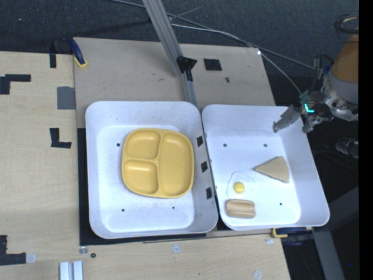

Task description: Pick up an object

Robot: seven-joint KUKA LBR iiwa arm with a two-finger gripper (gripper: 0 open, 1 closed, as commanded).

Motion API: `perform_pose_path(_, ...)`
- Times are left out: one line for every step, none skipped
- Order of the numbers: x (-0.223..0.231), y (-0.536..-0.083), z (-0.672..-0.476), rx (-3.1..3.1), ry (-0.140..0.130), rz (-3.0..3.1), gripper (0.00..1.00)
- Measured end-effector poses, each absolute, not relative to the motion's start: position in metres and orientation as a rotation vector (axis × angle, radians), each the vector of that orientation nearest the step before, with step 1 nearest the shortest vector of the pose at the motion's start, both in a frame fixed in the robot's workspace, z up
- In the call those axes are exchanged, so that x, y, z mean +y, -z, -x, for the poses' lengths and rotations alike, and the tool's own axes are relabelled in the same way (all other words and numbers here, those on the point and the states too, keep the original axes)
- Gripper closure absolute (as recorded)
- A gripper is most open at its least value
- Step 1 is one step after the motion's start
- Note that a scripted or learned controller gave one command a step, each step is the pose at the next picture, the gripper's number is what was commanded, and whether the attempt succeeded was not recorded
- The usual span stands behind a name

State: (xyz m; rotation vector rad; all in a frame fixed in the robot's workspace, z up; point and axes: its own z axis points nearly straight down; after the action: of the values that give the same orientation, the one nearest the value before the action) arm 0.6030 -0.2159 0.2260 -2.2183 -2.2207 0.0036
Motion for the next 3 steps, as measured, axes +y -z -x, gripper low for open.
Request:
perform_pose_path(-0.216, -0.227, -0.604, -2.223, -0.002, 2.219, 0.0)
perform_pose_path(-0.21, -0.181, -0.607, -2.221, -0.006, 2.217, 0.0)
perform_pose_path(-0.205, -0.136, -0.608, -2.221, -0.006, 2.216, 0.0)
